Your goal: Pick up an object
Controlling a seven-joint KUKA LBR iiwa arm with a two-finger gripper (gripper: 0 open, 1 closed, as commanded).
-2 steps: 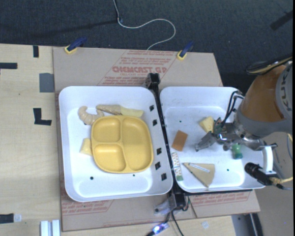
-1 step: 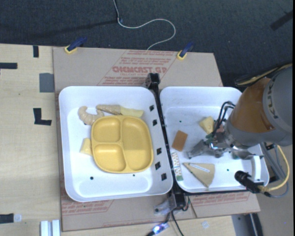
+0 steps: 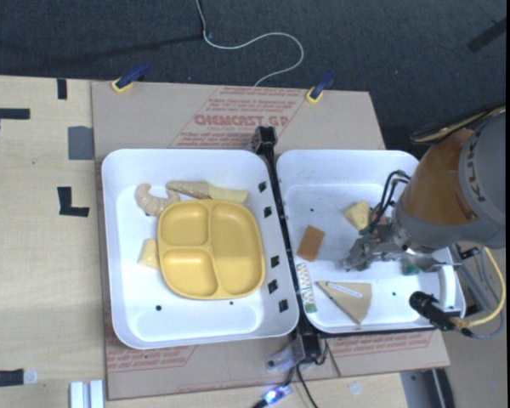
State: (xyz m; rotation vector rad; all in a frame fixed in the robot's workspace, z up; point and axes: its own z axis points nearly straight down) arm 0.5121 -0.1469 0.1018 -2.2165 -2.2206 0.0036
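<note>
The left bin holds a yellow divided plate, which looks like stiff, smooth moulded plastic: light, but wide and flat, so its thin rim is the only place a two-finger grip could bite, and it would likely slip. Tucked around its upper and left edge lie a pale tan curled piece, a tan stick-like piece, a pale yellow strip and a small yellow wedge, all seemingly light toy foods, partly crowded by the plate. In the right bin the things lie apart and easier to reach: a small brown block near the dividing wall, probably rigid and light, best pinched across its short sides; a tan triangular wedge near the bottom edge, flat and low, likely needing a grip across its narrower end; and a pale yellow chunk higher up, small and probably firm. The tool hangs low over the bare floor of the right bin, just below the chunk, right of the block and above the wedge; nothing is seen between its tips, and I cannot tell whether they stand apart or together.
</note>
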